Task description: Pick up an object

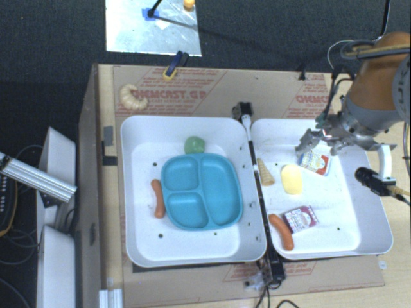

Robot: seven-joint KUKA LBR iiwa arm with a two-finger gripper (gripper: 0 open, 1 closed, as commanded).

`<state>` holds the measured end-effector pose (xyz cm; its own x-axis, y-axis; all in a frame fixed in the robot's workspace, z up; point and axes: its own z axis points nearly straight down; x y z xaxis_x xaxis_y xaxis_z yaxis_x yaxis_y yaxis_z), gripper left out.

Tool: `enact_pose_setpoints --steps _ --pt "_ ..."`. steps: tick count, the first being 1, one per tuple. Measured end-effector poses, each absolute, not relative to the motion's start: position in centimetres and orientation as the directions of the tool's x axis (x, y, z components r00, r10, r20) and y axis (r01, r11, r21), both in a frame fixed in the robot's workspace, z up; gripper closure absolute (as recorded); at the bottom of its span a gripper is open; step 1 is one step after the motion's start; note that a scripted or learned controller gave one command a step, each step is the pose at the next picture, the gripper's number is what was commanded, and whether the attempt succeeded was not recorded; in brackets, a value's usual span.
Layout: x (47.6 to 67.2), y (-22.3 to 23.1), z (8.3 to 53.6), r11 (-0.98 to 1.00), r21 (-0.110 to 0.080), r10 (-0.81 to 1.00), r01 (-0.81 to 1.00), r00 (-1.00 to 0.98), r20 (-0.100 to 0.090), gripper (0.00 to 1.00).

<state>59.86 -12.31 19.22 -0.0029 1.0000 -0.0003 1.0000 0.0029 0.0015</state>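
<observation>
My gripper (319, 147) hangs over the back of the right bin (369, 233), open, with its fingers spread on either side of a small white and red packet (316, 165) lying just below it. Nothing is between the fingers. In the same bin lie a pale yellow block (292, 179), a tan cone (265, 172) by the left wall, a maroon packet (300, 218) and an orange-red sausage (281, 231) near the front.
The left bin (138, 236) holds a blue divided plate (201, 190), a green lump (194, 145) behind it and another sausage (157, 198) to its left. The arm's black fitting (376, 179) juts over the right bin's right side.
</observation>
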Motion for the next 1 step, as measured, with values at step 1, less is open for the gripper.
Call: enact_pose_setpoints --steps 1 --pt "54.98 -9.65 12.48 0.001 -0.001 1.000 1.000 -0.001 0.001 0.00"
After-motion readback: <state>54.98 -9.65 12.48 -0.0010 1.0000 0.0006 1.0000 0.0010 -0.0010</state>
